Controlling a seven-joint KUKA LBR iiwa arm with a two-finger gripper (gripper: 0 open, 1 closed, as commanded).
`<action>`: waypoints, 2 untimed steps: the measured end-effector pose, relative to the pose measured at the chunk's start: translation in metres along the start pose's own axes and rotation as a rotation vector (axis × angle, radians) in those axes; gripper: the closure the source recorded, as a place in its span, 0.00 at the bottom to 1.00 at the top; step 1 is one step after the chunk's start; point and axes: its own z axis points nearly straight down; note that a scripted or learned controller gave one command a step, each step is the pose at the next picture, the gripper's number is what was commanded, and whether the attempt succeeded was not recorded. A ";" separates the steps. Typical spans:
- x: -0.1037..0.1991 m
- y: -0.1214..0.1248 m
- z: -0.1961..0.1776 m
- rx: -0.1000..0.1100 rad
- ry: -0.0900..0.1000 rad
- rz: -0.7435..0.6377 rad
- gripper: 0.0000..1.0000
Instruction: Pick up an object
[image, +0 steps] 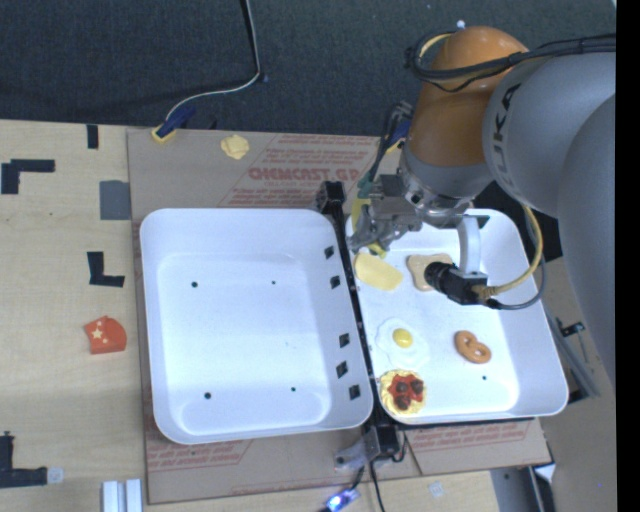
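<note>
My gripper (381, 232) reaches down into the right bin (520, 395) near its upper left corner, just above a pale yellow cheese-like piece (377, 272). A tan toast-like piece (425, 270) lies beside it, partly behind a black part of the arm. Lower in the same bin lie a fried egg (402, 339), a pretzel (471, 347) and a small red-topped pizza (402, 391). Nothing shows between the fingers, and the wrist hides how they stand.
The left bin (240, 320) stands beside the right one, with a row of black clips (345, 330) along the shared wall. Outside the bins lie a red piece (106, 335) at the left and a yellow piece (235, 147) at the back.
</note>
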 end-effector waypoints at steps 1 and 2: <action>-0.065 -0.004 0.013 -0.005 -0.004 0.009 1.00; -0.027 -0.055 0.039 -0.001 0.000 0.002 1.00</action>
